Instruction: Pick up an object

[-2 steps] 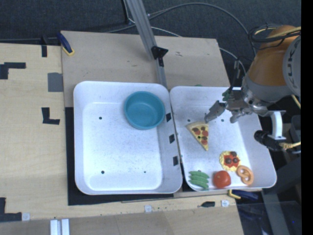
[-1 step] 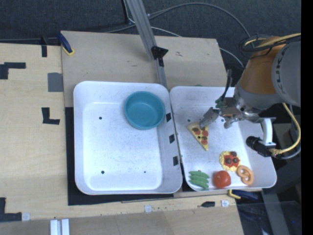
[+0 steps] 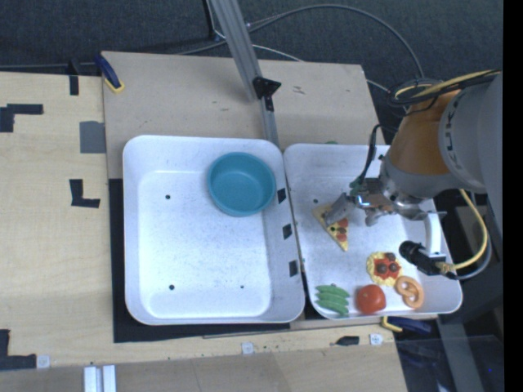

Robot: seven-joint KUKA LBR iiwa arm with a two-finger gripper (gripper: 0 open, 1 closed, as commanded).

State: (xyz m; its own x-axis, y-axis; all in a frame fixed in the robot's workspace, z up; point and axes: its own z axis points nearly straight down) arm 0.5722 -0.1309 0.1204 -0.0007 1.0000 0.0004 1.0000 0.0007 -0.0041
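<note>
My gripper point(image 3: 338, 212) is low over the middle of the right bin point(image 3: 310, 166), reaching in from the right. A toy pizza slice point(image 3: 338, 234), yellow with red spots, lies just under and in front of its tip; I cannot see whether the two touch. Toward the bin's front lie a green pea pod point(image 3: 333, 298), a red tomato point(image 3: 371, 299), a brown pretzel point(image 3: 409, 291) and a round yellow piece with red and dark toppings point(image 3: 384, 265). A blue bowl point(image 3: 241, 184) stands upright at the back of the left bin point(image 3: 163, 276).
The arm's grey body and orange band point(image 3: 421, 141) hang over the right bin's right side, with cables looping behind. A grey metal pole point(image 3: 245, 51) slants down to the wall between the bins. Black clips sit on that dividing wall.
</note>
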